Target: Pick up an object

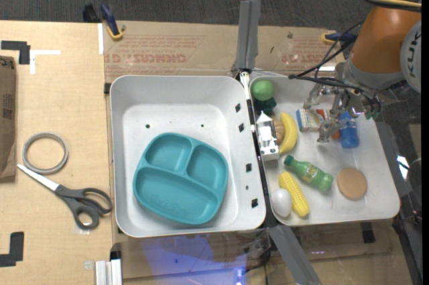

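Here, small blue object (pixel 349 135) just beside tool (pixel 333 117).

We see a light wooden bench (pixel 60 143) bearing two shallow white bins side by side, the left bin (pixel 124 143) and the right bin (pixel 382 203). Left of the bins lie a roll of tape (pixel 45 152) and, just below it, grey-handled scissors (pixel 70 196). A brown cardboard sheet (pixel 174 49) lies behind the bins.
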